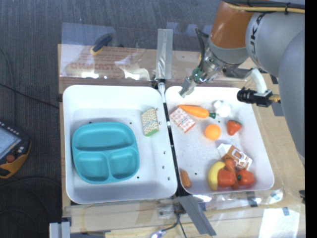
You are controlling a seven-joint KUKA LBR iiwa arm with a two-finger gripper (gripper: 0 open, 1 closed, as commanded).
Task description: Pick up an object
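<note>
My gripper hangs over the far-left corner of the right bin, just above the rim. An orange carrot lies a little in front of it, with a red-and-white carton next to that. Further along the bin sit a small orange ball, a strawberry and a white object. At the near right a banana, red vegetables and a small box are piled together. A sausage-like piece lies by the near-left wall.
The left bin holds a teal divided plate and a yellowish patterned packet near the shared wall. A metal bracket stands behind the bins. A black fitting juts over the right bin's far rim.
</note>
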